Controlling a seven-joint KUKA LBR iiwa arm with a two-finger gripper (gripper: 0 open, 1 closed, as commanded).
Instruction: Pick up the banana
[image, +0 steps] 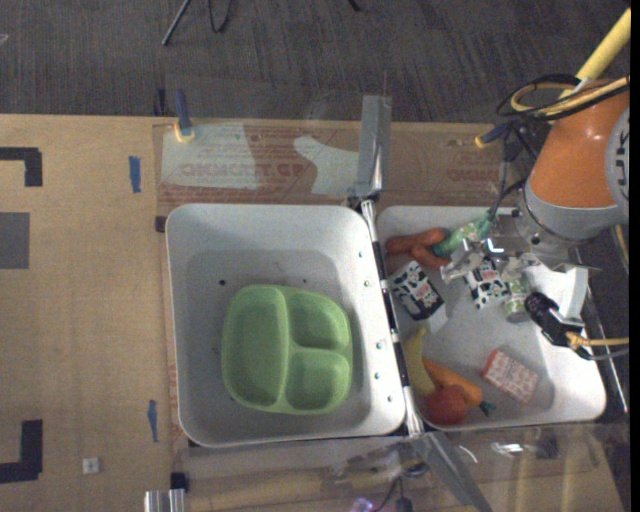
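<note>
The banana (418, 362) lies against the right bin's (590, 400) left wall, light, soft-skinned, best pinched mid-body (tomato (447, 404) crowds 1 end); the gripper's (490, 262) spread I cannot tell.

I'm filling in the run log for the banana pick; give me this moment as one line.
arm: over right bin | gripper: near back, fingers unclear | banana: lying at left wall, not held | green plate: left bin

A pale yellow, slightly curved banana (418, 362) lies flat on the floor of the right-hand shallow white bin (590, 400), close against the bin's left wall. It runs lengthwise toward the near corner, its lower end tucked partly beneath a red tomato (447, 404) and an orange carrot (455, 380).
</note>
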